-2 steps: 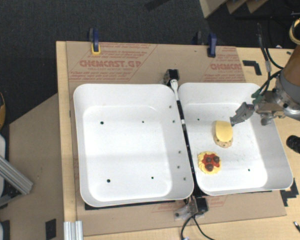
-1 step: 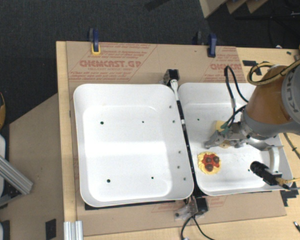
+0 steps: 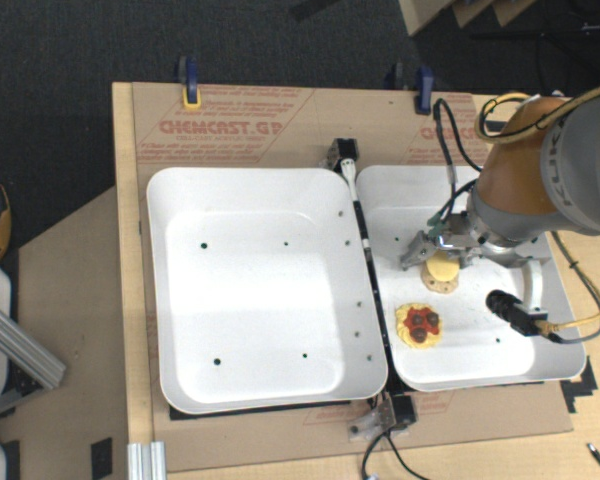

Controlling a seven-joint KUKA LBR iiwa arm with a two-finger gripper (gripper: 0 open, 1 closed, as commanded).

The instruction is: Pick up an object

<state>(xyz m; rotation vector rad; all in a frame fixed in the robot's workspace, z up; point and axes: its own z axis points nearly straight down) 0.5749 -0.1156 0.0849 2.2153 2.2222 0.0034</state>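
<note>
A small pale yellow round object (image 3: 442, 272) with a tan base sits in the middle of the right bin (image 3: 460, 368). My gripper (image 3: 438, 248) is low over it, touching or just above its top at the far side. The wrist hides where they meet. A flat yellow disc with red and dark toppings (image 3: 419, 325), like a toy pizza, lies a little nearer the front of the same bin, apart from the gripper.
The left bin (image 3: 180, 298) lies beside the right one, with a black divider rail (image 3: 364, 258) between them. The grey and orange arm (image 3: 540, 168) covers the right bin's far right part. Blue clamps (image 3: 189, 72) hold the board at the back.
</note>
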